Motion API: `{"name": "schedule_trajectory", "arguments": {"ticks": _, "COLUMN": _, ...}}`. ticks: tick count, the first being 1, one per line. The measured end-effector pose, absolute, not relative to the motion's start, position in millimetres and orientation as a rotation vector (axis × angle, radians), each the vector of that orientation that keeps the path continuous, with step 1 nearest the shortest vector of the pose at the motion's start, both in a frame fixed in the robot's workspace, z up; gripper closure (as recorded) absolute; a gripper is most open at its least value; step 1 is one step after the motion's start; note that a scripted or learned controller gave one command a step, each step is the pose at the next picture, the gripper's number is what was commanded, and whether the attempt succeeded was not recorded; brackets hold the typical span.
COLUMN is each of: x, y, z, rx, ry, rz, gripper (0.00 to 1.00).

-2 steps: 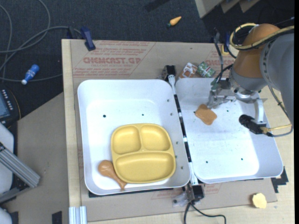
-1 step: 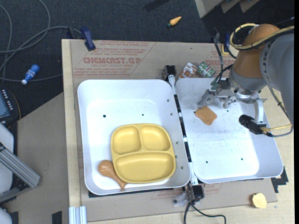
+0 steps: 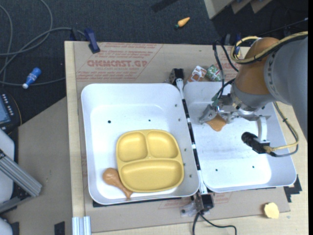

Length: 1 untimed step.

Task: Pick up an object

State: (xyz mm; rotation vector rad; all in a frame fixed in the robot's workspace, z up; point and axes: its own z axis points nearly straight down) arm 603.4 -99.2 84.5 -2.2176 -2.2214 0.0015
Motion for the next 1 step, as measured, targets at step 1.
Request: {"name": "schedule_trajectory", "arguments": {"ticks": 1, "x": 605.6, "y": -101.7, "z": 96.2, "rx": -2.226, "ry": -2.224, "rz": -0.002, "gripper": 1.00}}
